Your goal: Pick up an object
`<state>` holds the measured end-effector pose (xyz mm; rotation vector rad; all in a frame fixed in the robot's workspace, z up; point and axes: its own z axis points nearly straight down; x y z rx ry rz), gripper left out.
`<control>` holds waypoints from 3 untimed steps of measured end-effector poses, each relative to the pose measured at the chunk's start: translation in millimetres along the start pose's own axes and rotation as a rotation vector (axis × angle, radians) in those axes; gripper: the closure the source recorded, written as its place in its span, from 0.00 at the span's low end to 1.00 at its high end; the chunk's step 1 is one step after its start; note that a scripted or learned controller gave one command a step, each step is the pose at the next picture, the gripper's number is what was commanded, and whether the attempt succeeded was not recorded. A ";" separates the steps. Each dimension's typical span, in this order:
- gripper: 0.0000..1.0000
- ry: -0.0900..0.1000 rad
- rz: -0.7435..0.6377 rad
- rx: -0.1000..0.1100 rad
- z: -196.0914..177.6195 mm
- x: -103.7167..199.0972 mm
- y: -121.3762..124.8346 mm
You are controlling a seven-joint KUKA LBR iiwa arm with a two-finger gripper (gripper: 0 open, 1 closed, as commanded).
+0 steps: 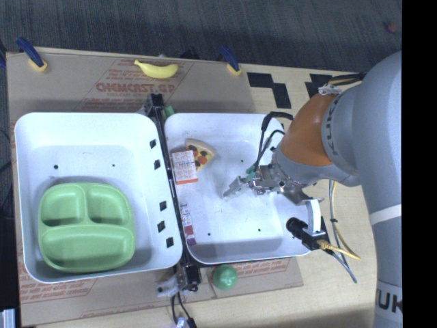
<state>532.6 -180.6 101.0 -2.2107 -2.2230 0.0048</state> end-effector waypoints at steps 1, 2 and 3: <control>0.00 -0.002 0.001 -0.007 8.4 -5.9 100.8; 1.00 -0.003 -0.007 -0.007 -2.2 -5.4 101.3; 1.00 -0.005 0.001 -0.013 -155.5 -0.1 52.2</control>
